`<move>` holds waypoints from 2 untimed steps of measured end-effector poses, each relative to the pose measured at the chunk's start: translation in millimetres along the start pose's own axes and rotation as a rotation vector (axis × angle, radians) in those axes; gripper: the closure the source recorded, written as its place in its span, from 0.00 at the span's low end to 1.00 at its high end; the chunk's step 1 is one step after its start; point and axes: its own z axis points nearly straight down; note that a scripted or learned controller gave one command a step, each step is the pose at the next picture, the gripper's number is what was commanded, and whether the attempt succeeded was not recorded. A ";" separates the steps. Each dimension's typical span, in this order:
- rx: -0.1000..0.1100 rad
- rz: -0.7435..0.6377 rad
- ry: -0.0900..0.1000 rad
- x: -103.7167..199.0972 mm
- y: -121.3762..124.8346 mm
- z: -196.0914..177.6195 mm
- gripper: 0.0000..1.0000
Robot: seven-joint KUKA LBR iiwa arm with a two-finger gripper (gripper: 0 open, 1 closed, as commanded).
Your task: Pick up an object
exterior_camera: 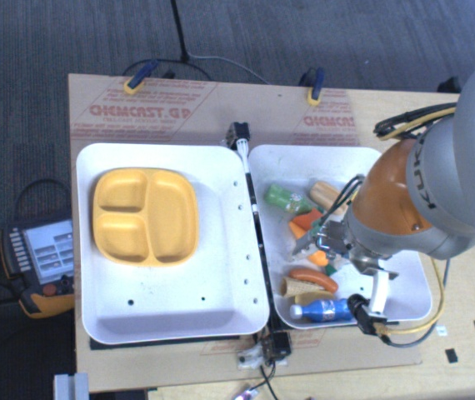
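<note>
At the lower right of the frame you see a blue bottle point(322, 311) lying in the right bin point(404, 317), just above it a hot dog point(311, 282). The gripper point(327, 242) hangs over the orange pieces point(306, 222) mid-bin; you cannot tell its grip. Higher sits a green object point(280, 197). The left bin point(221, 248) holds a yellow tray point(146, 216).

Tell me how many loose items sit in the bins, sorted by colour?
Yellow: 1, the divided plate in the left bin.
Green: 1, a small bottle.
Tan: 1, a bread-like piece.
Orange: 1, a carrot-like piece.
Red and tan: 1, a hot dog.
Blue: 1, a bottle.
Total: 6 that I can make out; the arm hides part of the right bin.
</note>
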 end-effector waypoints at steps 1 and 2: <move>0.010 0.004 0.004 -0.4 -0.1 -8.9 1.00; 0.015 0.004 0.004 -0.5 -0.3 -15.7 1.00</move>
